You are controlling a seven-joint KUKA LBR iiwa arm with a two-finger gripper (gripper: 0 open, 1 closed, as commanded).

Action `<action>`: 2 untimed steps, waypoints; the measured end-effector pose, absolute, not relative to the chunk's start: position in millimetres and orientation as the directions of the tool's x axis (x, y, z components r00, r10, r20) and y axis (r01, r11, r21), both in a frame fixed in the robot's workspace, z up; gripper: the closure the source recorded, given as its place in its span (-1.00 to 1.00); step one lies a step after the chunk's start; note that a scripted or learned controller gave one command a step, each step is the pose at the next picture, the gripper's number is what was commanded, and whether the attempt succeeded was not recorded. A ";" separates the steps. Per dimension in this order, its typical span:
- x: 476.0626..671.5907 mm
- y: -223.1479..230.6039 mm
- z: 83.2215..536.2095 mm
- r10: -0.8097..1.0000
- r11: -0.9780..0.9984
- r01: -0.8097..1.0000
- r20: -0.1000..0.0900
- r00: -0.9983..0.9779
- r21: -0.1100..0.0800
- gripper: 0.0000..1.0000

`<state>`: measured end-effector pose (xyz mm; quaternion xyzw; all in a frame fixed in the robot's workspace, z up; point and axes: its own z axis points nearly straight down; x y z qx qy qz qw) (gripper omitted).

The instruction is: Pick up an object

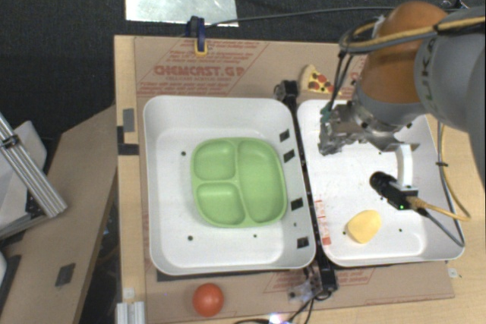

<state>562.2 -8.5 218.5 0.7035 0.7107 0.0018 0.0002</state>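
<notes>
1. The arm [425, 64] hides the right bin's [338, 186] far right corner and runs off the picture's right edge.
2. Well left of that bin, a metal frame [26, 171] is cut off by the picture's left edge.

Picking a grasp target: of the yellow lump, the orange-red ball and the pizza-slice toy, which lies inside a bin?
The rounded yellow lump, in the right-hand white bin; the orange-red ball and pizza-slice toy lie outside the bins.

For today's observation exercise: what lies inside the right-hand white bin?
A yellow object lies near the front wall of the right bin. The arm and end effector cover the floor farther back, so anything beneath them is hidden.
</notes>
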 end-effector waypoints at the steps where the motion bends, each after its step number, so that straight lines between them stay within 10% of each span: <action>1: 585.7 36.0 211.7 1.000 0.010 1.000 0.002 -0.010 0.003 1.00; 2: 605.1 82.3 222.9 1.000 0.009 1.000 0.003 -0.009 0.004 1.00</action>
